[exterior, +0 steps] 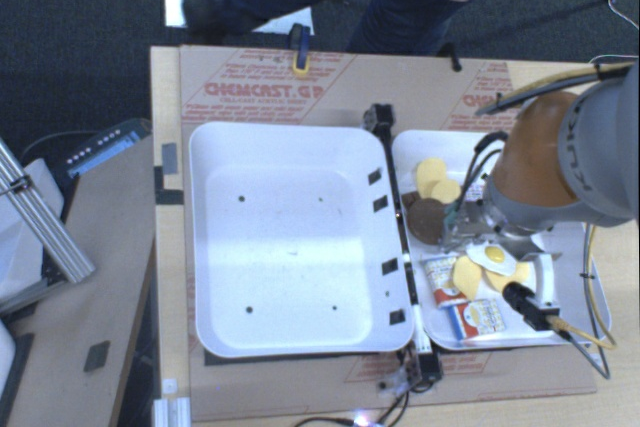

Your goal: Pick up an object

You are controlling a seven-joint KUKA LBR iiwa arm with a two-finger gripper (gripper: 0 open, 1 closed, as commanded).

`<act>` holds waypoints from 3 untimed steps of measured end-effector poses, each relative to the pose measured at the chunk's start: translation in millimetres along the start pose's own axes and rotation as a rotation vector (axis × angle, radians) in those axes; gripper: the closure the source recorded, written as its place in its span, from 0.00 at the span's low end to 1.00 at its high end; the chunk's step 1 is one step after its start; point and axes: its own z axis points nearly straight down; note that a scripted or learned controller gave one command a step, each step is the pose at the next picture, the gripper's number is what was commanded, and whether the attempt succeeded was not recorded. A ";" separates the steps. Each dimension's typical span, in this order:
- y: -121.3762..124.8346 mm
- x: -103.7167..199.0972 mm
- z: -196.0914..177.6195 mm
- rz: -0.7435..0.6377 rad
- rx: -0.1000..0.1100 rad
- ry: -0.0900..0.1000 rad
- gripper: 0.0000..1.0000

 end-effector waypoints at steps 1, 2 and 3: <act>76.0 2.1 8.2 -0.005 -0.006 -0.001 1.00; 129.8 -5.4 10.6 -0.003 0.017 0.001 1.00; 133.8 -12.2 -122.9 -0.003 -0.012 -0.003 1.00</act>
